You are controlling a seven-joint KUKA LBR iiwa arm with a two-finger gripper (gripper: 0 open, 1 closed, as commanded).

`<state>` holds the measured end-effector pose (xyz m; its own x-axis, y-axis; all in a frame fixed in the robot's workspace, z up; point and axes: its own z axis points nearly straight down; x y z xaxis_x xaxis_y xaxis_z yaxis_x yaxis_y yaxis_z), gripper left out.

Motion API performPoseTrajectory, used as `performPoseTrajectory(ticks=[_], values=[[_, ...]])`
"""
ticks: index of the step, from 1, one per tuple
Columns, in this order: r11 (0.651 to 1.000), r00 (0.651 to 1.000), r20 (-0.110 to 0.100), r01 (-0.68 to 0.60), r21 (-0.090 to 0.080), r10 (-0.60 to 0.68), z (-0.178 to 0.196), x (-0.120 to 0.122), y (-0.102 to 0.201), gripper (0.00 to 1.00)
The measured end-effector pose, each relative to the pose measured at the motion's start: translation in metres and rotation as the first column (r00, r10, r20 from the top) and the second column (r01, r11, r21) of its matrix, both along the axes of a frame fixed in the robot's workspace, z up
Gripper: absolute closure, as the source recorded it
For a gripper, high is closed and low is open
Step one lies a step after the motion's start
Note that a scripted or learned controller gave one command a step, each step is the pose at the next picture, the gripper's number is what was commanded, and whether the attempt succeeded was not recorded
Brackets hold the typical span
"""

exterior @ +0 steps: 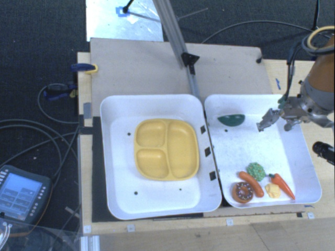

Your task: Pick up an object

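The right bin holds several toy foods. A dark green bowl-shaped piece lies near its back left corner. At the front sit a green broccoli, a red sausage, a chocolate donut, a yellow piece and an orange carrot. My gripper hangs over the back of the right bin, to the right of the green piece and apart from it. Its fingers are open with nothing between them.
The left bin holds a yellow divided plate. A slanted metal pole comes down to the bench behind the bins. Cables and a teach pendant lie on the floor to the left.
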<state>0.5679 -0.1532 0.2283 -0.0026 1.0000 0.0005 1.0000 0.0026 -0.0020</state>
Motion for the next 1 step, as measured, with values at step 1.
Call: performPoseTrajectory(ticks=[1], values=[[1.0,1.0,-0.001,0.0,0.001,0.0,-0.0495,0.0007,0.01,0.0]])
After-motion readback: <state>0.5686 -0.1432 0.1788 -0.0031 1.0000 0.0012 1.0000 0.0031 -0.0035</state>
